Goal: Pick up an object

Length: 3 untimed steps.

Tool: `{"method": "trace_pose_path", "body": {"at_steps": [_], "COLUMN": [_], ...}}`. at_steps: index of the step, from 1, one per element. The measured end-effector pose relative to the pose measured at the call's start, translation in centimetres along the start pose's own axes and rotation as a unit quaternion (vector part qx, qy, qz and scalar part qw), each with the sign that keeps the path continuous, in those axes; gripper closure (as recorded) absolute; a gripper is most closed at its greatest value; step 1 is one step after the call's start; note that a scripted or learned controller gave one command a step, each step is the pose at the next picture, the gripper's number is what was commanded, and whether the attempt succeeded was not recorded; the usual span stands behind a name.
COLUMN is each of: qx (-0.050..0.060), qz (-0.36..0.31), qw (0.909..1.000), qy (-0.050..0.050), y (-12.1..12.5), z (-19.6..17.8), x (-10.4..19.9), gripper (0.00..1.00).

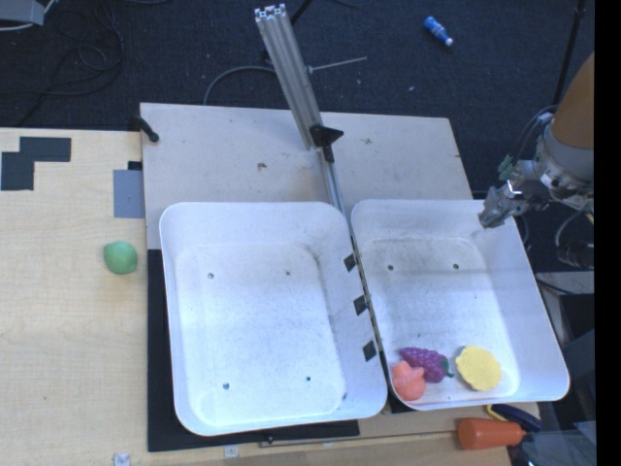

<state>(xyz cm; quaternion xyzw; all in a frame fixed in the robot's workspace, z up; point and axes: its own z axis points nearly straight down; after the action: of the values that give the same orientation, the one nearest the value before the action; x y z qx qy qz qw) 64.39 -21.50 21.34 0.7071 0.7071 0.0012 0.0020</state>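
Note:
Three small objects lie at the near end of the right bin (505,260): a purple grape bunch (424,361), an orange-pink piece (408,381) just in front of it, and a yellow round piece (478,368) to the right. My gripper (494,212) hovers at the far right corner of that bin, over its rim and well away from the objects. Nothing shows between its fingers.
The left bin (194,223) stands beside the right one. A green ball (120,257) rests on the wooden surface to the left. An orange tool (490,432) lies below the right bin. A metal rail (294,70) slants up behind the bins.

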Motion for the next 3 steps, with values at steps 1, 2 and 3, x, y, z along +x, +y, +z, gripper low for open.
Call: {"method": "trace_pose_path", "body": {"at_steps": [1,2,3], "qx": [0.001,0.002,0.002], "qz": [0.000,-0.001,-0.002], "qw": [1.0000,1.0000,1.0000], "qy": [0.000,0.001,0.001], "y": [0.0,0.0,0.0], "z": [-2.7,-2.1,-2.5], "x": [-0.1,4.5,10.1], "gripper": [1.00,1.00,1.00]}}
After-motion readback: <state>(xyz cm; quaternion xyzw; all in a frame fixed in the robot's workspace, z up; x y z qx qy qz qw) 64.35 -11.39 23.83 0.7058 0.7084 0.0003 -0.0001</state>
